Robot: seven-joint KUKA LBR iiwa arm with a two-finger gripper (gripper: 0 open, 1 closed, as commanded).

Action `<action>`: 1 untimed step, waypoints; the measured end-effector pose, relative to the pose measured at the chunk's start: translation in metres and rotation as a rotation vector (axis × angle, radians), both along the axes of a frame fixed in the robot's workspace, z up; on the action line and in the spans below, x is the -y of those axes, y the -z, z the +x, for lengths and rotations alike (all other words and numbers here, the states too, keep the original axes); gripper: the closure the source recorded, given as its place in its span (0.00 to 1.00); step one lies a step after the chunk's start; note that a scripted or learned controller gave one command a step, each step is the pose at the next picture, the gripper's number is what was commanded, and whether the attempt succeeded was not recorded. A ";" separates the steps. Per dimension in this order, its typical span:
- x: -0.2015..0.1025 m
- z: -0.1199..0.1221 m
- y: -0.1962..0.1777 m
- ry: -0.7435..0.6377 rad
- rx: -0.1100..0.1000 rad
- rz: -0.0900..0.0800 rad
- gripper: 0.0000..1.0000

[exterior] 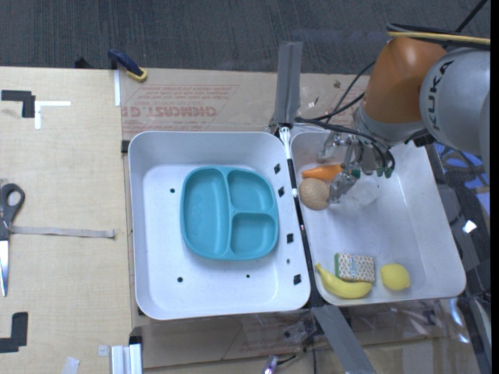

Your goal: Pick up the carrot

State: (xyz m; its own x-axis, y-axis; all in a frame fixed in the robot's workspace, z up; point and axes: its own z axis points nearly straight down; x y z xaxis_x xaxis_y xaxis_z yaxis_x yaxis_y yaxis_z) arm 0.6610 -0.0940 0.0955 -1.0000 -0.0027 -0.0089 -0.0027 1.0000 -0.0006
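The orange carrot (pixel 320 172) lies in the right bin (pixel 425 232) near its far left corner, just above a round tan potato (pixel 314 194). My gripper (pixel 343 176) hangs directly at the carrot's right end, touching or overlapping it. The gripper body hides that end of the carrot. The grey arm with its orange band (pixel 401 80) reaches in from the upper right.
A banana (pixel 341 285), a speckled sponge (pixel 355 267) and a lemon (pixel 395 276) sit at the right bin's near edge. The left bin (pixel 156 271) holds a teal divided plate (pixel 230 212). Scissors (pixel 6 209) lie on the bench at far left.
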 end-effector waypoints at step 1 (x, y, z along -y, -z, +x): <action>0.004 -0.013 0.003 0.693 -0.006 0.003 0.00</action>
